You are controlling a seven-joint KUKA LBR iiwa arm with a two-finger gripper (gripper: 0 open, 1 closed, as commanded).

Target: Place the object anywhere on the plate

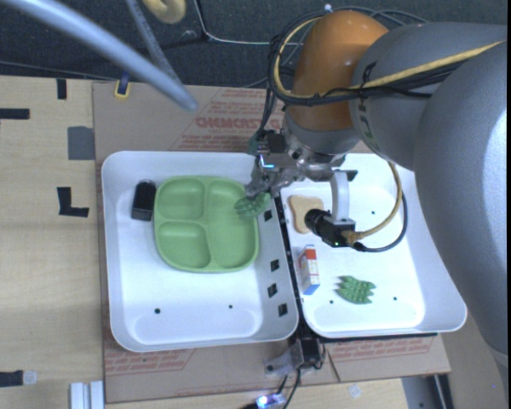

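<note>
Judging by how things lie, the task looks close to its end but not finished: the gripper (260, 190) hangs over the right edge of the green plate (206, 226), which sits in the left bin (128, 313), and a small green leafy piece (253, 203) shows just under the fingertips, at or over the plate's right rim. It seems to be pinched between the fingers, narrow jaws closed on it, though the piece is small and partly hidden by the gripper, so whether it touches the plate or hangs above it cannot be told. What seems left is to let it go and see it rest on the plate; a small move toward the plate's middle would make the drop safer, since the rim lies just beside the wall between the bins. The leafy piece is darker than the pale plate, with a ragged, lobed outline, flat and light-looking like a toy leaf. A similar green leaf (355, 290) lies in the right bin (426, 305), along with a tan slice (302, 211) and a small white and red box (309, 267). A black block (143, 200) rests in the left bin, just beside the plate's left edge.
</note>
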